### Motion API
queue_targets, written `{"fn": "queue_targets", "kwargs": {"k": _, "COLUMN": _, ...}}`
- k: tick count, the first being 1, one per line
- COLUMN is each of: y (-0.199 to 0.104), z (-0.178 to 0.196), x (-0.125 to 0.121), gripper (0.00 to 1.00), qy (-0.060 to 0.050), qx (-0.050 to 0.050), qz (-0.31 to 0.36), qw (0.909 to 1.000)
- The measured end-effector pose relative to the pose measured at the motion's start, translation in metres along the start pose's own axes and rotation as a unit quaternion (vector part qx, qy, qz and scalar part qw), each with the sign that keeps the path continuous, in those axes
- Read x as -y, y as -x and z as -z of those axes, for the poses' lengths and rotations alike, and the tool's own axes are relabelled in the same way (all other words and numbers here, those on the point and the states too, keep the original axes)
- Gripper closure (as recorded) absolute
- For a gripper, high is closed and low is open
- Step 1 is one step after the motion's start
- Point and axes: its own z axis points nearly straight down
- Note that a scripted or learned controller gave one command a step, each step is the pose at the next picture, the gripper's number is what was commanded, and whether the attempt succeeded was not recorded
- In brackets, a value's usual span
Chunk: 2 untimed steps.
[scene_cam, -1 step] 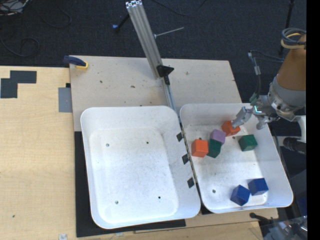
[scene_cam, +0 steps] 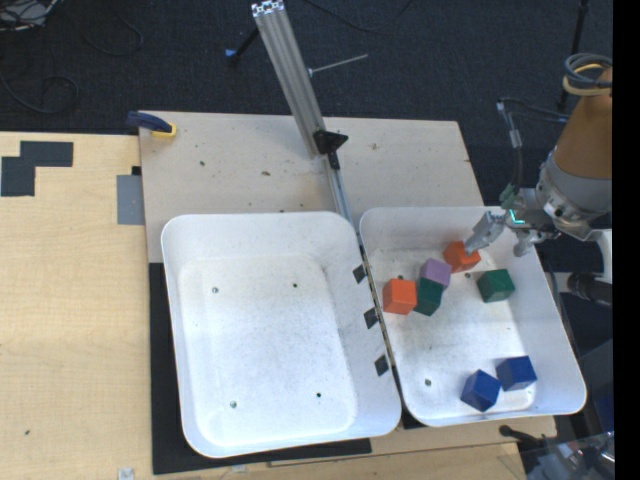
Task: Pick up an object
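Observation:
The right bin (scene_cam: 560, 388) holds several small blocks. An orange block (scene_cam: 399, 295), a dark green block (scene_cam: 428, 297) and a purple block (scene_cam: 436, 271) cluster near its left wall. A red-orange block (scene_cam: 461, 257) lies just beyond them, and a green block (scene_cam: 495, 285) sits further right. Two blue blocks (scene_cam: 480, 389) (scene_cam: 516, 372) rest in the near right corner. My gripper (scene_cam: 504, 241) hovers over the far right part of this bin, open, with nothing between its fingers. One finger (scene_cam: 486, 232) ends right next to the red-orange block.
The left bin (scene_cam: 180, 238) stands alongside, parted from the right one by a rim with black clips (scene_cam: 371, 317). A slanted aluminium bar (scene_cam: 295, 78) rises behind the bins. The arm's wrist (scene_cam: 580, 168) hangs over the right bin's far right edge.

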Motion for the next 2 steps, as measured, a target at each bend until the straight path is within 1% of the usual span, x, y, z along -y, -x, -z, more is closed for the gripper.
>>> {"fn": "queue_targets", "kwargs": {"k": 1, "y": 0.000, "z": -0.047, "x": 0.009, "gripper": 0.00, "qy": -0.002, "qx": -0.001, "qz": -0.002, "qw": 1.0000}}
{"fn": "queue_targets", "kwargs": {"k": 2, "y": 0.002, "z": -0.068, "x": 0.002, "gripper": 0.00, "qy": 0.012, "qx": 0.004, "qz": -0.002, "qw": 0.9999}}
